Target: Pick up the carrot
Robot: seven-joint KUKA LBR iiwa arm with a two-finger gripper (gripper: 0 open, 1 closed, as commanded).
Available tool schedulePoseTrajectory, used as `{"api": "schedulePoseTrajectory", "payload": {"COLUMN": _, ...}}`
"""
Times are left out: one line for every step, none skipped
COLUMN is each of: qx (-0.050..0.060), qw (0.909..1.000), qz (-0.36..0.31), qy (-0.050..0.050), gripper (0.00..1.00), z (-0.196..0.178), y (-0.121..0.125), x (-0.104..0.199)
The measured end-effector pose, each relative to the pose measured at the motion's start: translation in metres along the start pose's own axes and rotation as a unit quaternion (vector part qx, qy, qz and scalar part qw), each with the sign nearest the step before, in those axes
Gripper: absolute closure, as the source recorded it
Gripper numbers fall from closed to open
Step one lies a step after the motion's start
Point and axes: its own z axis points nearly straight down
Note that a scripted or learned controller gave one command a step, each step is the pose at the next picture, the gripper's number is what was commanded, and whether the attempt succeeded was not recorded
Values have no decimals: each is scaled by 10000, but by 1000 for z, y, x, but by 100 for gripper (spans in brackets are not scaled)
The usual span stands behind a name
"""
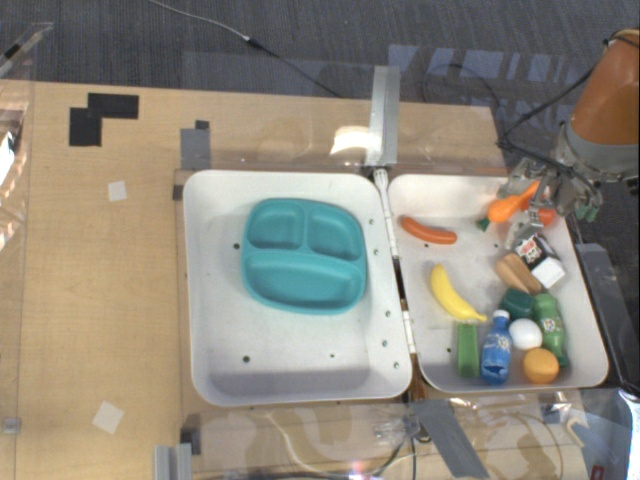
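Carrot [508, 207] lies at the upper right of the right bin [596, 372], against the end effector [540, 193], whose grip I cannot tell; a shallow pinch could let it slip.

A teal divided plate [302, 255] lies mid-left bin [215, 368]. In the right bin [440, 373], a sausage [428, 231] sits near the left wall. A banana [455, 296], blue bottle [495, 350] and orange [541, 365] lie toward its front edge.
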Motion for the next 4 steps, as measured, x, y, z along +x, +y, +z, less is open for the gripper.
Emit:
{"api": "schedulePoseTrajectory", "payload": {"qx": 16, "qw": 9997, "qz": 260, "qy": 5, "gripper": 0, "z": 61, "y": -2, "x": -3}}
{"api": "schedulePoseTrajectory", "payload": {"qx": -15, "qw": 9991, "qz": 423, "qy": -62, "gripper": 0, "z": 60, "y": 83, "x": 27}}
{"api": "schedulePoseTrajectory", "payload": {"qx": -17, "qw": 9944, "qz": 1053, "qy": 56, "gripper": 0, "z": 60, "y": 54, "x": 4}}
{"api": "schedulePoseTrajectory", "payload": {"qx": -10, "qw": 9803, "qz": 1972, "qy": -60, "gripper": 0, "z": 60, "y": 54, "x": 35}}
